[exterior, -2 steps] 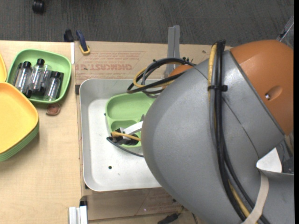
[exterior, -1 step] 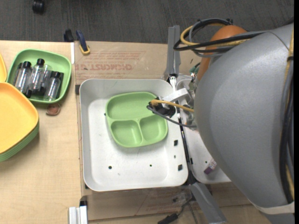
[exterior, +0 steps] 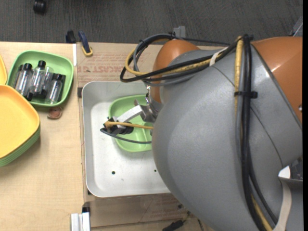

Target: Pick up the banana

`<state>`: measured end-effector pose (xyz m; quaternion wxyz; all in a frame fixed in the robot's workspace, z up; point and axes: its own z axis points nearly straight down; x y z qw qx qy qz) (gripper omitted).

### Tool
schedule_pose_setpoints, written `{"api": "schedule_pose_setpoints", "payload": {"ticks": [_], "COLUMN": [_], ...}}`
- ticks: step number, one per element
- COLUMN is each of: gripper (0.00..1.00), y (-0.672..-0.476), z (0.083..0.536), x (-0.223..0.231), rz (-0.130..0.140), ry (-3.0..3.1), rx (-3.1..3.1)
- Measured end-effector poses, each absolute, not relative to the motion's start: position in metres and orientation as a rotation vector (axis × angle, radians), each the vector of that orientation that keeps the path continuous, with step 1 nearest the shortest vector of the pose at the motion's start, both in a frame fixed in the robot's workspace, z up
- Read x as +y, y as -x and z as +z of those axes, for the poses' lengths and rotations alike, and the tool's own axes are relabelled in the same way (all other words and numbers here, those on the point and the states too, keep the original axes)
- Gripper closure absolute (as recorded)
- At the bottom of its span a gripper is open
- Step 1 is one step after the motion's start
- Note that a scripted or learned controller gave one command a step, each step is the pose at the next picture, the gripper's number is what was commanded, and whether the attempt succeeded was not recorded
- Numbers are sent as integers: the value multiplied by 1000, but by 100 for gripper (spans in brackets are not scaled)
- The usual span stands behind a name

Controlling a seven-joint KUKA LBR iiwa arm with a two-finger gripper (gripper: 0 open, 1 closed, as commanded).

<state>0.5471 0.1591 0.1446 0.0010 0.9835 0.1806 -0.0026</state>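
Observation:
The grey and orange arm (exterior: 226, 129) covers most of the view and hangs low over the white bin (exterior: 96, 167). Its gripper (exterior: 144, 110) is down inside a green bowl (exterior: 126, 141) that lies in the bin's middle. The arm's bulk hides the bowl's right side and the right half of the bin. Two small dark specks lie on the bin floor (exterior: 113, 172) in front of the bowl.
A green tray (exterior: 65, 69) with several black-capped bottles sits at the far left on the wooden bench. A stack of yellow plates (exterior: 17, 124) lies in front of it, with a small brown object (exterior: 56, 113) beside the tray. A blue clamp (exterior: 84, 43) sits behind the bin.

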Motion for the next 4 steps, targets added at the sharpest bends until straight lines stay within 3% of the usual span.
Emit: {"api": "schedule_pose_setpoints", "payload": {"ticks": [1,2,3,4], "gripper": [100,100,100,100], "y": [-544,-593,-559,-560], "z": [155,118,191,157], "x": [226,150,75,157], "rz": [-3,-5,-9,-5], "ry": [-3116,-3121,-3118,-3122], "rx": [377,324,363,330]}}
